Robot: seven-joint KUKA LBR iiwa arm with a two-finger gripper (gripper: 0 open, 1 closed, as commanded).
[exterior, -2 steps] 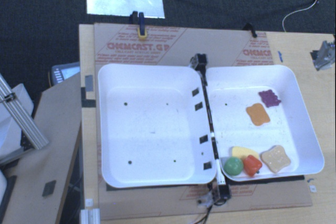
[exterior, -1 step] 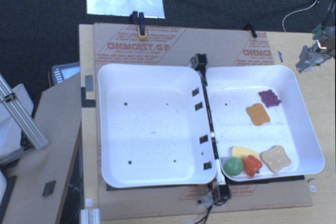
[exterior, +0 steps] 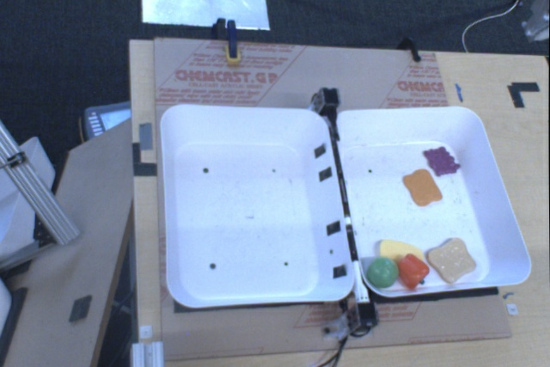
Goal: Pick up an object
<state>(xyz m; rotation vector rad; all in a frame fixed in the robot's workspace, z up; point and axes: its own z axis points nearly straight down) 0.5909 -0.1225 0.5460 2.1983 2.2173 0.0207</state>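
Toys crowd the right bin's (exterior: 481,142) near edge, its centre open.

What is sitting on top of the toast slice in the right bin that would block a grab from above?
Nothing visible covers the toast slice. It lies flat near the right bin's front edge. The red pepper sits just to its left, close to or touching it, with the green ball and yellow piece beyond.

Both white bins (exterior: 249,288) look like smooth, slightly glossy plastic; the bench (exterior: 481,82) beneath looks like matt wood.
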